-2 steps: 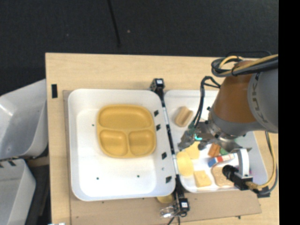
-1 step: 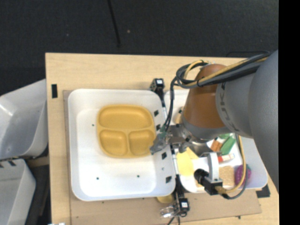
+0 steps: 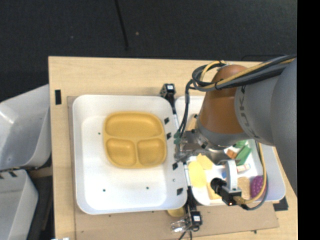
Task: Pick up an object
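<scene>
A yellow three-compartment plate (image 3: 135,139) lies in the left bin (image 3: 90,184), a little above its middle. The arm (image 3: 235,109) hangs over the right bin (image 3: 275,184) and hides most of it. My gripper (image 3: 186,151) points down at that bin's left edge, near the divider between the bins. Just below the gripper lies a pale yellow flat piece (image 3: 198,173). A green object (image 3: 243,151), a purple object (image 3: 256,185) and a tan piece (image 3: 243,185) show to the right of the wrist.
The bins sit on a light wooden bench (image 3: 100,74). Small black clips (image 3: 167,89) stand at the divider's top and bottom ends. A grey-white surface (image 3: 20,129) lies off the bench's left side.
</scene>
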